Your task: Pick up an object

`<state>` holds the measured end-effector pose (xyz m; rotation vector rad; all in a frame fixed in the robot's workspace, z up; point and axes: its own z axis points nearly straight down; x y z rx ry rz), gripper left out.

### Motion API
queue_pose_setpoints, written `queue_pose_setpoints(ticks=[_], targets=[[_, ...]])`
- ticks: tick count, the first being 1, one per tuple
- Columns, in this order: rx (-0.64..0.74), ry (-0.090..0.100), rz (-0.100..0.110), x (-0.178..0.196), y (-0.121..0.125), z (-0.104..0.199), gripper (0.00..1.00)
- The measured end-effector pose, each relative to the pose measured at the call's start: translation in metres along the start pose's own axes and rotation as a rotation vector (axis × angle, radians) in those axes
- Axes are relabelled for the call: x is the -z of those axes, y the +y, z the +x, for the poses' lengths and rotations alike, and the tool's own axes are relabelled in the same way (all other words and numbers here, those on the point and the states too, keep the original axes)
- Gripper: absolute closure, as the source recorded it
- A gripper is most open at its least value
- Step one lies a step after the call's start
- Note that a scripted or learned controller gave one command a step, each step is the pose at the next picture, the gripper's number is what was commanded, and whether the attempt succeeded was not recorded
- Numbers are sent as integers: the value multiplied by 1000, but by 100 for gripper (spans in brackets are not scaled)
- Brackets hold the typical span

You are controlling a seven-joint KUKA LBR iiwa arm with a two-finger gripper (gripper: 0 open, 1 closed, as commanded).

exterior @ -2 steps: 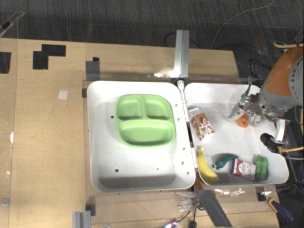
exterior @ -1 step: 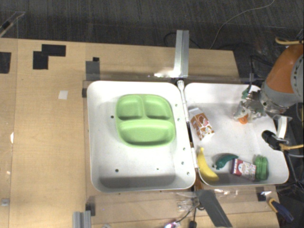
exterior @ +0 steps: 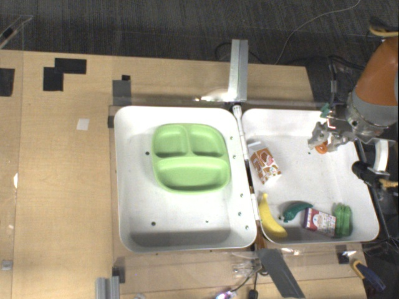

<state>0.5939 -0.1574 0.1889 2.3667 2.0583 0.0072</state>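
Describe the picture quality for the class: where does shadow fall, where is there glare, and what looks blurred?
Camera view: soft shadow pools along the near inner wall of the left bin, below the green tray; a bright glare patch sits on the bench by the metal post; the tool and the small orange thing at it look blurred; the banana is fairly sharp.

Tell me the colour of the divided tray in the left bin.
Light green. The divided tray shows clearly in the camera view, lying in the left bin.
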Motion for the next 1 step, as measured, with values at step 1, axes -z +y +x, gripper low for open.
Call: queue_pose_setpoints(ticks=[1], targets=[[62,0,1,47,24,51,100]])
